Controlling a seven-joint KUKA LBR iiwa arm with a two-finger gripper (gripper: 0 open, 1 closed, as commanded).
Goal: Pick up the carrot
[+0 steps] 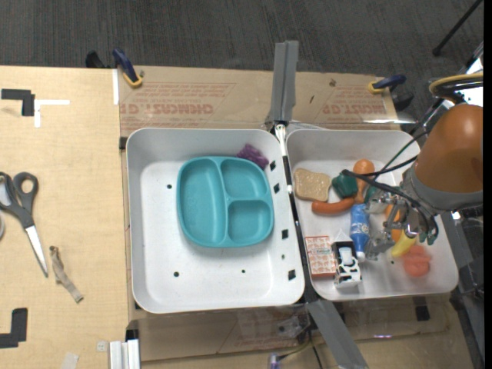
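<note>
The robot's hand (382, 223), grip state impossible to tell, hovered in the right white bin (438, 287), the orange carrot (361, 167) at 11 o'clock.

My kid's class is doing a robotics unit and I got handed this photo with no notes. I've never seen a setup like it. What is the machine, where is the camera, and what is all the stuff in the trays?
The camera sits above a bench and looks down at a slant. The machine is a robot arm, grey with an orange band, reaching in from the right. Its gripper hangs low over the right bin; cables and parts hide whether it holds anything.

That bin holds toy food and small items: an orange carrot with a green top, a slice of bread, a blue bottle, a small printed box and a pinkish fruit.

The left bin holds a teal divided plate, with a purple object behind it. Scissors lie on the bench at far left.
</note>
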